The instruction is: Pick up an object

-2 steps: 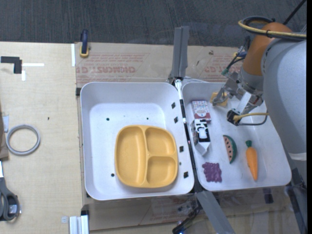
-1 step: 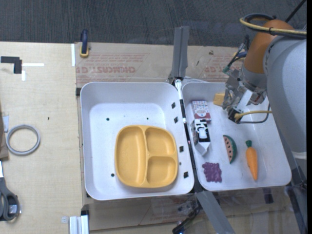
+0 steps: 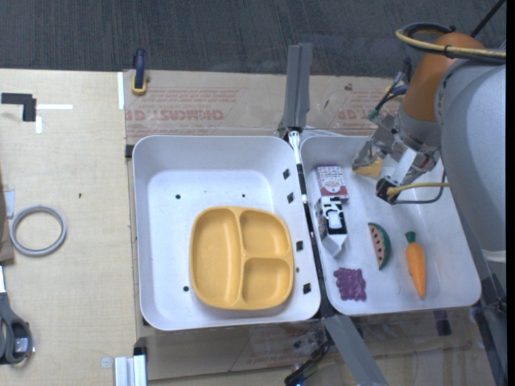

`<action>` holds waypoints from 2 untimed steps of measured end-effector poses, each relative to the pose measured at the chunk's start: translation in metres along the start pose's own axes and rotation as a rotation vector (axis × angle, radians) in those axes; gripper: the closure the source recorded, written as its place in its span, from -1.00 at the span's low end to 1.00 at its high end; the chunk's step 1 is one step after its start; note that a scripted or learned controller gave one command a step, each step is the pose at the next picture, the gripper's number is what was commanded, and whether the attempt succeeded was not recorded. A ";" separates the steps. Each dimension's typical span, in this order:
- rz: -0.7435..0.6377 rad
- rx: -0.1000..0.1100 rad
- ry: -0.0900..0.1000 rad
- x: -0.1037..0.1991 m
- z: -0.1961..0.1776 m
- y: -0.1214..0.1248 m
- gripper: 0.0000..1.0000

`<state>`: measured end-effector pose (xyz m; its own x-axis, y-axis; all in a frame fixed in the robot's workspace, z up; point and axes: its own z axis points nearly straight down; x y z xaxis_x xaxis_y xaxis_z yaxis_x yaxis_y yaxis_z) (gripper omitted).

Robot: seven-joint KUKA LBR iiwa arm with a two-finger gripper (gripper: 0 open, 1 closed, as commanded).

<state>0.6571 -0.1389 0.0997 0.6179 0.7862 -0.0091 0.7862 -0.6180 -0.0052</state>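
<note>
Carrot [image 3: 415,268], watermelon slice [image 3: 380,244], grapes [image 3: 350,283] and a small carton [image 3: 331,181] lie in the right bin [image 3: 451,296], lower right of frame. Above them at upper right, the gripper [image 3: 378,170] touches something yellowish; how far its jaws are parted I cannot tell.

Bench [image 3: 64,296]: carrying two white bins, touching side by side.
Left bin [image 3: 157,240]: sitting mid-bench.
Right bin [image 3: 451,284]: sitting rightward.
Tape roll [image 3: 36,230]: lying near left edge.

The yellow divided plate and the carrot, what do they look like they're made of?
The yellow divided plate looks like molded plastic with a matte, even finish: uniform color, soft rounded compartment ridges, no glare. The carrot seems to be a toy, probably plastic or rubber: flat saturated orange, a neat green top. Which of the two can't be told from here.
</note>
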 end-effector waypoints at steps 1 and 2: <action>-0.441 -0.007 0.006 0.018 0.008 -0.014 -1.00; -0.022 -0.005 0.007 0.010 0.008 -0.006 -1.00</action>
<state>0.6585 -0.1280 0.0920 0.6002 0.7998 -0.0017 0.7998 -0.6002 -0.0007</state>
